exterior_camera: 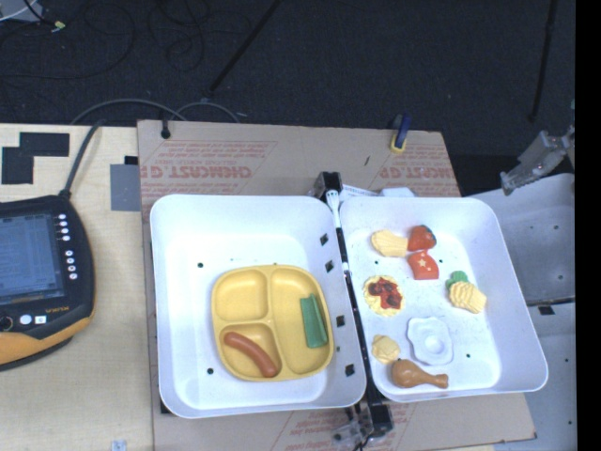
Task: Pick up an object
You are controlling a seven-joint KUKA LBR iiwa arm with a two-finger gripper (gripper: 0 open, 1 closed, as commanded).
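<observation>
Printed in red on the cardboard sheet (282, 163) under the bins: one line of capital letters, upside down from this view (seemingly "CHEMCAST G.P.", though blurred). More red print on its near edge, too small to read.

Two bins side by side on the bench.
A divided plate (270, 322) with a sausage (250, 353) lies in the left bin (188, 224); toy foods, including a drumstick (418, 375), are scattered across the right bin (498, 252).
</observation>
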